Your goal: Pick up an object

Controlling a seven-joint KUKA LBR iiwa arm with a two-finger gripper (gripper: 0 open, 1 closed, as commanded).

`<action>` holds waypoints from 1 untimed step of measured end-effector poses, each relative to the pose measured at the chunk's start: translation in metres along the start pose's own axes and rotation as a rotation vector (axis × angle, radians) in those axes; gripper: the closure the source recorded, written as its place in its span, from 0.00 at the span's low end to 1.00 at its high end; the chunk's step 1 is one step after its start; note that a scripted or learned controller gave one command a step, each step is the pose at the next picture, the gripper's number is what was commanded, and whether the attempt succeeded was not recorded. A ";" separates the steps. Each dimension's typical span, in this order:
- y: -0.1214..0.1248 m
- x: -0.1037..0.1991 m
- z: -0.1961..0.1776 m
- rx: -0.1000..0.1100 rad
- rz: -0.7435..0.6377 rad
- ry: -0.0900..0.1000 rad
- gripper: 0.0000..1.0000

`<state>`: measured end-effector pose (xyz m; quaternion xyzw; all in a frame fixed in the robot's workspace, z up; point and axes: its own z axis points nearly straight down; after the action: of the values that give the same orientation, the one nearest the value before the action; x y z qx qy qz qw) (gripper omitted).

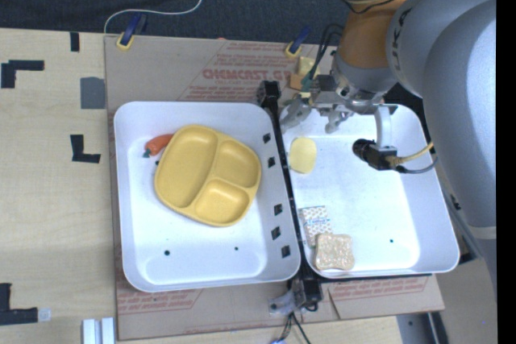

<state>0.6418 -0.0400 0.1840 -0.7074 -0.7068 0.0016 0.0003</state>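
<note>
bins (193,274): smooth white plastic, slightly glossy | divided plate (207,175): matt yellow plastic | bench sheet (234,68): printed brown cardboard | arm (451,36): smooth grey casing

A pale yellow round piece (303,155) lies flat in the right bin near its upper left corner. Lower down, by the same bin's left wall — a small patterned white packet (314,218), touching a tan, toast-like square (334,251) below it.
</note>
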 end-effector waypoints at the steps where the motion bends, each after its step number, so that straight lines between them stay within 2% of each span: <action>1: 0.004 -0.028 0.000 -0.002 0.001 0.000 0.00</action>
<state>0.6459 -0.0684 0.1841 -0.7077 -0.7065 0.0011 -0.0004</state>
